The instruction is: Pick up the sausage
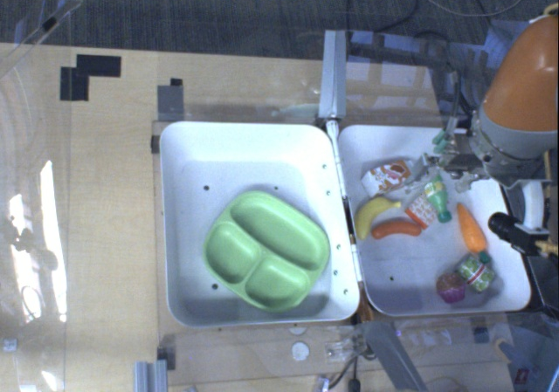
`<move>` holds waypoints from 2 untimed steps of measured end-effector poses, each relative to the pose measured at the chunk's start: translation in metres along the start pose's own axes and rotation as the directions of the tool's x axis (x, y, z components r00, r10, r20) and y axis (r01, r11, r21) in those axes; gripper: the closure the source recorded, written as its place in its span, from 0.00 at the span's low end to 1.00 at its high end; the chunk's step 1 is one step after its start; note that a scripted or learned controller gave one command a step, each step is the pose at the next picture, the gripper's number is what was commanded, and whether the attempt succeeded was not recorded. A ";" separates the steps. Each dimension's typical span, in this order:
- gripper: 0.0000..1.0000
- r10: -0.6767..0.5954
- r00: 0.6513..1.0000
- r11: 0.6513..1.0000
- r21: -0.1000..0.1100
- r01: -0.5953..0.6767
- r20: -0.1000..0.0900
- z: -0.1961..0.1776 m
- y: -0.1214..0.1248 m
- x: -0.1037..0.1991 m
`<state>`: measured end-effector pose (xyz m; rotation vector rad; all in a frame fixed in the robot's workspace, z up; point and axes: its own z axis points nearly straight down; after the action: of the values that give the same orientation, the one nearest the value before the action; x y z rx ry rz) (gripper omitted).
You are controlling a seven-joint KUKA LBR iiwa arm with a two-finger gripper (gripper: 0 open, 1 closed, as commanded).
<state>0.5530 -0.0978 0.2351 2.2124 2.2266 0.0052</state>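
The sausage [397, 229] lies in the right bin [515, 299], touching the banana [374, 211]; the end effector [450, 159], grip state unreadable, should descend across its middle, clear of neighbours.

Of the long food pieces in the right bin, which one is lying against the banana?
The sausage, reddish-orange, lying crosswise just right of the banana. The carrot lies apart, nearer the bin's right side.

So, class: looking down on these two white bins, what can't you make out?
- Gripper: in the camera view, finger state too small and cluttered to tell.
- Small white packet: label too blurred to read.
- Grey arm with orange band: cut off by the right edge.
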 end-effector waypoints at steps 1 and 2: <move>0.00 0.112 0.994 0.994 0.000 -0.112 0.000 0.080 -0.060 -0.023; 1.00 0.110 0.994 0.994 -0.007 -0.110 0.000 0.068 -0.057 -0.022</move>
<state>0.4960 -0.1205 0.1668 2.3279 2.0985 0.0132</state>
